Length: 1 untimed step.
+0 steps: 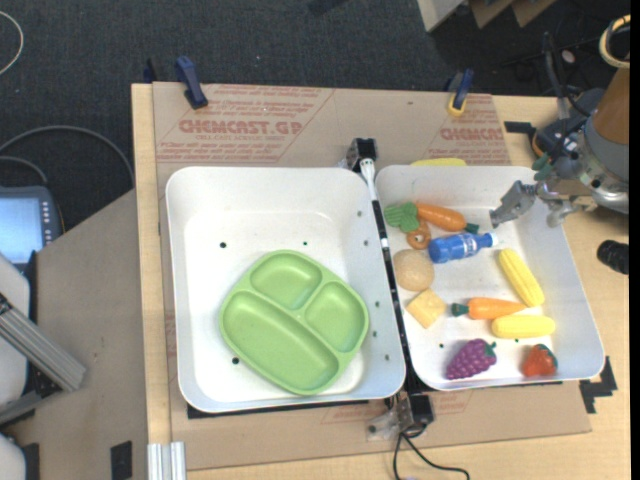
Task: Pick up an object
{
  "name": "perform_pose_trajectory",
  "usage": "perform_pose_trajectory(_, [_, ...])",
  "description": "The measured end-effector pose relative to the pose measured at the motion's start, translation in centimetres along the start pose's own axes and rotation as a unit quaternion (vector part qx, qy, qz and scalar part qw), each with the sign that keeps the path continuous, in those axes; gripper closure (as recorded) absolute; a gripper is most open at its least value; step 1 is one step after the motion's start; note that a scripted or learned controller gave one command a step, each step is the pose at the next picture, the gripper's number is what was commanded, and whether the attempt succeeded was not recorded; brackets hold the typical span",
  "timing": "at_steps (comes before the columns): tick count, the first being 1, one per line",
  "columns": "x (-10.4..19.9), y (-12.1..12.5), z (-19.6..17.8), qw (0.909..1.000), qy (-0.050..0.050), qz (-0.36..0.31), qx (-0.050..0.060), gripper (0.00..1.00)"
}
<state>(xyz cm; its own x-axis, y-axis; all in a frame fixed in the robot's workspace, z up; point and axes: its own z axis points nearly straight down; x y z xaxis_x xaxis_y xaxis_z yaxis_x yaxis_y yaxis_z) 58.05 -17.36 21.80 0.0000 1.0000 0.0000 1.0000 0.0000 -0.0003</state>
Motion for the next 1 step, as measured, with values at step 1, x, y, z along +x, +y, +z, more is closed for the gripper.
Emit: perform_pose_trajectory(1, [-4.04, 0.51, 12.31, 1.0, 0.0, -0.001, -0.001, 0.0])
